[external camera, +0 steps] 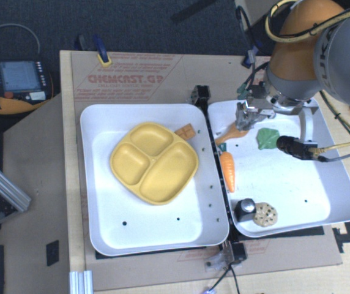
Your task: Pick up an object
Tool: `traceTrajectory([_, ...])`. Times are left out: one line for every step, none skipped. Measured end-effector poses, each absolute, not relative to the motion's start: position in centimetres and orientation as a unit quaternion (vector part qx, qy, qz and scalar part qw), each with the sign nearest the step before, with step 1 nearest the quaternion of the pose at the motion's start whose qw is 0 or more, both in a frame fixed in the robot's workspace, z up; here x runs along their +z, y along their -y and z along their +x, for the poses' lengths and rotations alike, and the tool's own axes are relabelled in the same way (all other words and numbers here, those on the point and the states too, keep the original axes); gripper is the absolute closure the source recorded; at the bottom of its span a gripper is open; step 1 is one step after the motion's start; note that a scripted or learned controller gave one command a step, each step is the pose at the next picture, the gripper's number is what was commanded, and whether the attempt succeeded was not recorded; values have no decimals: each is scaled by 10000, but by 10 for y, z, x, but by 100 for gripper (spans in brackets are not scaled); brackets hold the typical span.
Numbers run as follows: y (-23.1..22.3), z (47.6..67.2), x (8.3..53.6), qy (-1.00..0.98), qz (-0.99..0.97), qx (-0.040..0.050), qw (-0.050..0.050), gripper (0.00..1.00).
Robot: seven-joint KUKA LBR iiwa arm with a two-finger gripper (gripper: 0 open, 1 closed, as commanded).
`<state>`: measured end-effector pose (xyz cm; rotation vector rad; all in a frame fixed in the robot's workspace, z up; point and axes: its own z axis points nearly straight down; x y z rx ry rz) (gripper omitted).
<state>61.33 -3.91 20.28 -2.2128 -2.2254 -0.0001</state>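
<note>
The arm comes in from the right and hangs over the top-left part of the right bin (322, 192). The gripper (246, 116) points down near the bin's left wall. Whether it is open or shut is too hard to tell from up here, and nothing can be seen held in it.

Right under it lies a small orange-brown piece (229, 133), tilted, w/ one end near the wall. This looks like the thing the arm is going for. Other things it could pick are close by: a carrot (227, 170) along the left wall, a green piece (267, 138) just to the right, and a cookie (265, 214) next to a small black and grey thing (245, 209) near the bottom.

What could go wrong? The orange-brown piece is thin and sits v. close to the wall, so the gripper may bump the wall or the rim btw. the bins. It may also push the piece away and not catch it. The white floor looks smooth, so things prob. slide easy.

The left bin (101, 182) holds a yellow plate (155, 163) w/ three parts and a small tan block (185, 131) at its top edge.

Both bins sit on a brown cardboard sheet (132, 75) w/ red letters. Dark carpet is around it, and a hand controller (17, 81) w/ a screen lies on the far left.
</note>
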Motion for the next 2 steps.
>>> traceTrajectory([-10,619,200,7090,-7052,-6,4,100])
traceTrajectory([-61,628,202,7090,-7052,-14,-6,100])
